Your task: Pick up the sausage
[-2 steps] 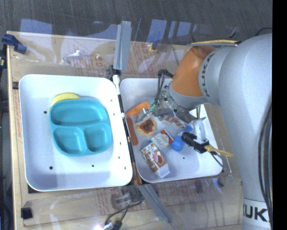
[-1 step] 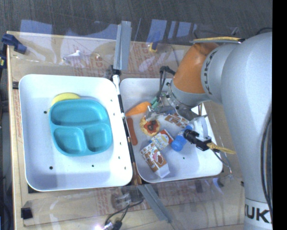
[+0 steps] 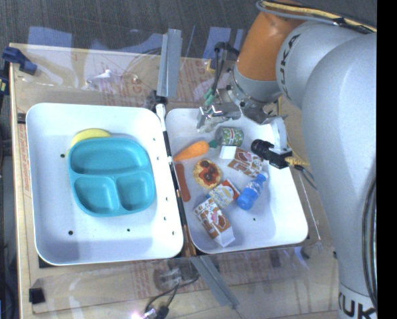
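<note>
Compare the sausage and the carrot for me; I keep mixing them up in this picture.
The sausage is dark reddish-brown, thin and even; the carrot is bright orange, thicker and tapered. The sausage lies along the right bin's left wall; the carrot lies slantwise nearer the top. Both are long and lie flat in that bin.

The two bins, left (image 3: 46,121) and right (image 3: 288,221), look like smooth white plastic with a soft sheen. The turquoise divided tray (image 3: 112,176) is smooth, slightly glossy plastic, as is the yellow piece (image 3: 91,134) at its far edge. The sausage (image 3: 183,181) has a dull reddish-brown, smooth skin; the carrot (image 3: 192,150) is matt orange. The small can (image 3: 230,136) shows a shiny metal rim and a printed label. The snack packets (image 3: 213,218) are glossy printed wrap, and the blue bottle (image 3: 250,194) is clear-looking shiny plastic. The gripper (image 3: 212,110) is bare bright metal; the arm (image 3: 331,105) has smooth painted grey shells and a satin orange band (image 3: 265,42).
</note>
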### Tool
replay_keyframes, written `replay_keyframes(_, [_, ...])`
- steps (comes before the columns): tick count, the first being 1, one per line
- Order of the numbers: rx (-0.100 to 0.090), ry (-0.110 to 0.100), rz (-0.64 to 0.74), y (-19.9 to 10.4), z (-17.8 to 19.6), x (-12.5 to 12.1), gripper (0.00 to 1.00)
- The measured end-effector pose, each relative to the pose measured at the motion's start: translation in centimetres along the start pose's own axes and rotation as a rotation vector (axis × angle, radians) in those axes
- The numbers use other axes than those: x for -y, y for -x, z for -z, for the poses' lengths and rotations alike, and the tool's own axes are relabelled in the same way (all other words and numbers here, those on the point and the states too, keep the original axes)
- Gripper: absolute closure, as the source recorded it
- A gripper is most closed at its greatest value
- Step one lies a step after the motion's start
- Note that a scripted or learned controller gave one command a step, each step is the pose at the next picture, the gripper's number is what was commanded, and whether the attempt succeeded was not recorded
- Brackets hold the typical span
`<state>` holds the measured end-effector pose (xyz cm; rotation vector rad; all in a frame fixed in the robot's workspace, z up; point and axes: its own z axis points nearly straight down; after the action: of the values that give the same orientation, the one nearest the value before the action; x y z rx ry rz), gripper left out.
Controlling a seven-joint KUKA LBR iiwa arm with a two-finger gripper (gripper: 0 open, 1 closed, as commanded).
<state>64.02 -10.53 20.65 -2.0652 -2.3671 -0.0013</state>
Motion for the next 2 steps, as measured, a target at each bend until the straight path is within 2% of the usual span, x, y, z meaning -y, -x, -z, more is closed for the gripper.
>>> replay_keyframes(1, [0.000,-0.001,0.000,0.0,-0.1,0.0,0.00])
replay_keyframes(2, [0.000,-0.003,0.111,3.9,-11.2,3.8,0.00])
